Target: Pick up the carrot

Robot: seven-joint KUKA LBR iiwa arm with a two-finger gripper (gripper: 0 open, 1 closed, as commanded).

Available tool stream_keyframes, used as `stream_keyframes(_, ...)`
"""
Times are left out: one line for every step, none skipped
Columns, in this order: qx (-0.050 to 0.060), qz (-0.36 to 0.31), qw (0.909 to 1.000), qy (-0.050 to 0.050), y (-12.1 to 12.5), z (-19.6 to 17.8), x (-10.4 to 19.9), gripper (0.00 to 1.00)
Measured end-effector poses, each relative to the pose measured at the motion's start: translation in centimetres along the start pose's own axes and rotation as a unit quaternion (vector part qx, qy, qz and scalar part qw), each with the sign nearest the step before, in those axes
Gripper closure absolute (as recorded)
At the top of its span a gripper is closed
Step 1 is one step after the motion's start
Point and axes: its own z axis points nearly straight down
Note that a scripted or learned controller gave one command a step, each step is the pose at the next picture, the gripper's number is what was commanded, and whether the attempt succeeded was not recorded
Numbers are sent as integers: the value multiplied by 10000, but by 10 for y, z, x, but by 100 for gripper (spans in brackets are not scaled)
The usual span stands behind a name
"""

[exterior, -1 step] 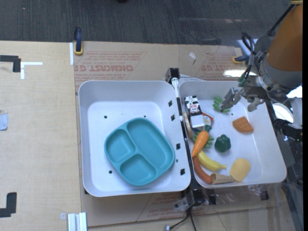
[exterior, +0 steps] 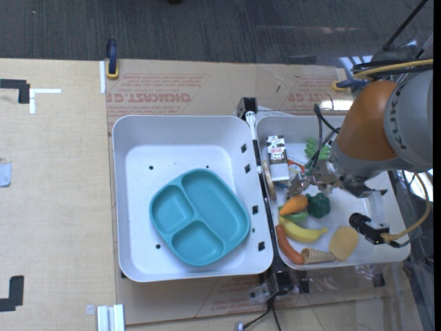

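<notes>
The orange carrot (exterior: 294, 205) lies tilted in the right bin (exterior: 394, 221), near the bin's left wall, with its green end toward the upper right. My gripper (exterior: 300, 183) hangs right over the carrot's upper end, reaching in from the right under the arm's orange band (exterior: 366, 124). From this slant I cannot make out whether it touches the carrot.
Crowding the carrot are a green broccoli piece (exterior: 319, 205), a yellow banana (exterior: 304, 231), a red sausage (exterior: 289, 245), an ice cream cone (exterior: 319, 256) and a tan slice (exterior: 344, 242). A teal divided plate (exterior: 200, 216) lies in the left bin (exterior: 131, 185).
</notes>
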Motion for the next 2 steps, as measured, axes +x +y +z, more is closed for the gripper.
stream_keyframes(-10, 590, 9983, 1, -64, 0, 8, 0)
stream_keyframes(-45, 631, 9980, -12, -61, -9, 7, 100)
